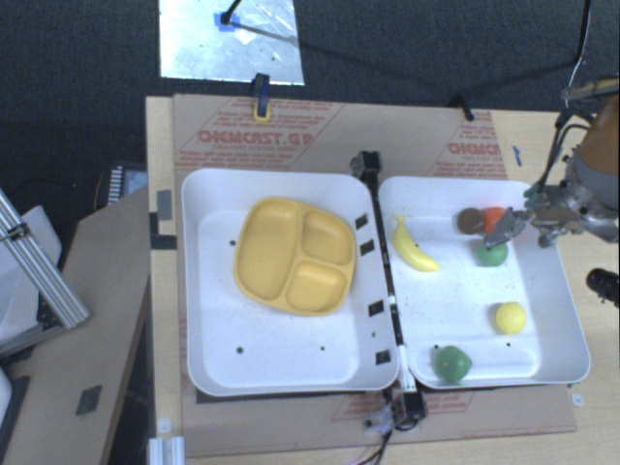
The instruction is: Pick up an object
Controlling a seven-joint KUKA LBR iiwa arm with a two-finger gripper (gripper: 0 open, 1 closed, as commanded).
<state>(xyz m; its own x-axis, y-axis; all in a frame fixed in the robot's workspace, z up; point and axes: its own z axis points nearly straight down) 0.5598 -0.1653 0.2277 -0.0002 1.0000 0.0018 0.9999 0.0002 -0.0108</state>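
Far left, beyond the bench: a metal rail (34, 264) ran at a slant. Up top, a silver sheet (231, 25) lay on the dark floor w/ a blue tape patch (228, 20).

The bench top was brown board (291, 129) printed "CHEMCAST" in red, read twice, once above each bin; the rest of the print was too small to read. A yellow clamp (262, 100) sat at its back edge.

Left bin (208, 356) held a yellow divided plate (294, 255), 3 compartments, approx. central.

Right bin (552, 356) held, L to R: a banana (414, 249) near its left wall; a green round item (451, 363) at the front edge; a brown round item (472, 221) at the back, touching an orange piece (494, 217); a green ball-like item (492, 253) just below those; a lemon (510, 317) toward front right.

The gripper (515, 223) reached in from the right, over the back of the right bin, tips next to the orange piece & above the green item. Can't tell if anything sat between them.
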